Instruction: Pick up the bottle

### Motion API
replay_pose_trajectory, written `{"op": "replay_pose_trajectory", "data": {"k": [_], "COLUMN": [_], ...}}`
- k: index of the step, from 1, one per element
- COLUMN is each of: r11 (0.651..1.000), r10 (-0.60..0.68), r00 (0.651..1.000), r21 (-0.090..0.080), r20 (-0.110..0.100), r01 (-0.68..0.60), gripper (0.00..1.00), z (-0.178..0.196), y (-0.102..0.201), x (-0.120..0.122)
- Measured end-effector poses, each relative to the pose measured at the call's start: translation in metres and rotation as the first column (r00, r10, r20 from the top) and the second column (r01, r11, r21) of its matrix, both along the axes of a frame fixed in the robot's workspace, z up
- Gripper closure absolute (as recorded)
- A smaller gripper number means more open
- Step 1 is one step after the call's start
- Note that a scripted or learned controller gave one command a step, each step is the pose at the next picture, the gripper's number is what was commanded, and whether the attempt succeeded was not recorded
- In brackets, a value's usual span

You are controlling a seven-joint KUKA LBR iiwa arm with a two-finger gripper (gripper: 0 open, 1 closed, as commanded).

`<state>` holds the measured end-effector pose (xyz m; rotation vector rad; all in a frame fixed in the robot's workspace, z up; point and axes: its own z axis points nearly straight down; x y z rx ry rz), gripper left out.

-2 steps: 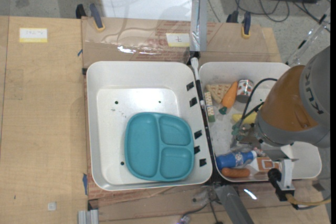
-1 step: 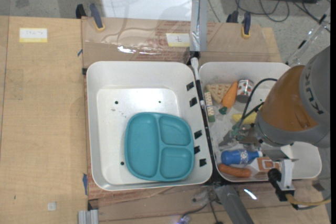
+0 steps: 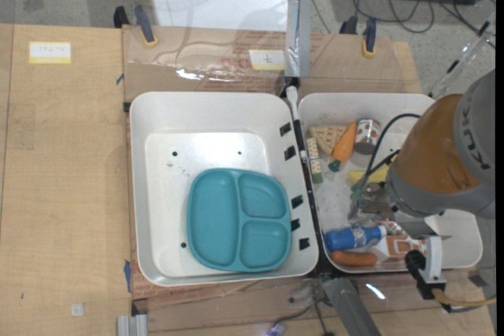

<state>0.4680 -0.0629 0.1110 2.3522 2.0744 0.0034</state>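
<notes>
The bottle (image 3: 353,237) lies on its side near the front wall of the right bin (image 3: 465,248), its blue end pointing left and its labelled body to the right. My gripper (image 3: 368,208) hangs just above the bottle's right half, below the grey wrist and the orange band (image 3: 437,149). From this angle the arm covers much of the gripper, and I cannot see whether it touches the bottle.
An orange sausage (image 3: 354,257) lies right in front of the bottle. A carrot (image 3: 344,142), a can (image 3: 366,135), a yellow item (image 3: 372,169) and a cracker (image 3: 324,134) sit at the bin's back. The left bin (image 3: 157,169) holds a teal divided plate (image 3: 239,220).
</notes>
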Motion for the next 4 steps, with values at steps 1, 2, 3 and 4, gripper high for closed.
{"op": "replay_pose_trajectory", "data": {"k": [1,2,3,4], "r11": [1.0,0.999,0.999,0.999], "r10": [0.0,0.054,0.051,0.051], "r00": [1.0,0.999,0.999,0.999], "r21": [0.0,0.004,0.002,0.002], "r20": [-0.001,-0.005,-0.003,-0.003], "r01": [0.0,-0.054,-0.051,-0.051], "gripper": [0.0,0.0,1.0,0.0], "z": [0.0,-0.02,-0.01,-0.01], "y": [0.0,0.006,0.004,0.004], "x": [0.0,-0.001,-0.001,-0.001]}}
